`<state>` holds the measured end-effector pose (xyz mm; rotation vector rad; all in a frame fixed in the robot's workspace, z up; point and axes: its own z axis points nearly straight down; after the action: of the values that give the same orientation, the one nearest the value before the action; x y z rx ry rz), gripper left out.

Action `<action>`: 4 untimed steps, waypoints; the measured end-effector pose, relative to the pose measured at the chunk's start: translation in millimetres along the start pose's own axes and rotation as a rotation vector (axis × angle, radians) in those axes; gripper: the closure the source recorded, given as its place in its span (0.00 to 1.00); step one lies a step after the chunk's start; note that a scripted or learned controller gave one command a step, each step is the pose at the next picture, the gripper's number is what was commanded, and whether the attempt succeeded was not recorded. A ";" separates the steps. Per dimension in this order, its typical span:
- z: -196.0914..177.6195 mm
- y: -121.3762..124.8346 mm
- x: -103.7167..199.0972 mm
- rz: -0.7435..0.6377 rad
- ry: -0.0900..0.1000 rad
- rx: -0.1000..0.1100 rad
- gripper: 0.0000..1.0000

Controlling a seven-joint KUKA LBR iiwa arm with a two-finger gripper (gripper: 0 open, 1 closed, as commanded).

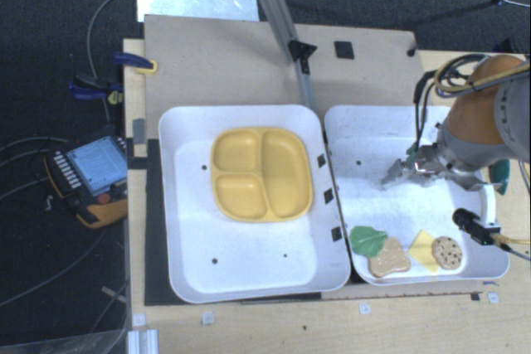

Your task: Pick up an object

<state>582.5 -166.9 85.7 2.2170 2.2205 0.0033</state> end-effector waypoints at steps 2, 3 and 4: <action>-65.5 -4.0 -8.3 0.002 0.000 0.000 1.00; -129.9 -3.2 -8.9 -0.003 -0.001 -0.002 1.00; -184.1 -1.6 -9.2 -0.004 -0.001 -0.003 1.00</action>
<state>580.1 -175.9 269.8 2.2108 2.2232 0.0054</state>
